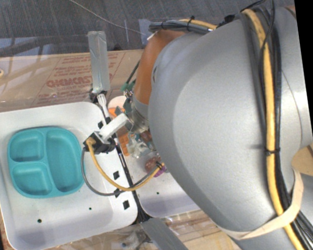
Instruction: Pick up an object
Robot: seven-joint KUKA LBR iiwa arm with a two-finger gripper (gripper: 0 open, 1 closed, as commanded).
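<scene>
bulk of the grey arm [225, 117] covered the right bin [162, 204]; gripper [138, 135] sat low among partly hidden small objects [152, 163], its state impossible to tell. teal divided tray [43, 161] lay in the left bin [54, 222].

Left bin [22, 238]: white plastic, smooth, faint sheen, at lower left of the frame.
Divided tray [43, 160]: teal plastic, smooth, softly glossy, inside the left bin.
Arm [224, 112]: grey shell, smooth, satin finish with soft highlights, filling the right of the frame.
Band [153, 58]: orange, smooth, semi-gloss, upper centre.
Cable [265, 94]: yellow, rubbery-looking jacket, slight shine, along the arm.
Cardboard sheet [63, 77]: brown, matt, printed in red, under clear shiny film.
Tape strips [99, 60]: grey, dull.
Floor [25, 15]: dark, rough, carpet-like weave.
</scene>
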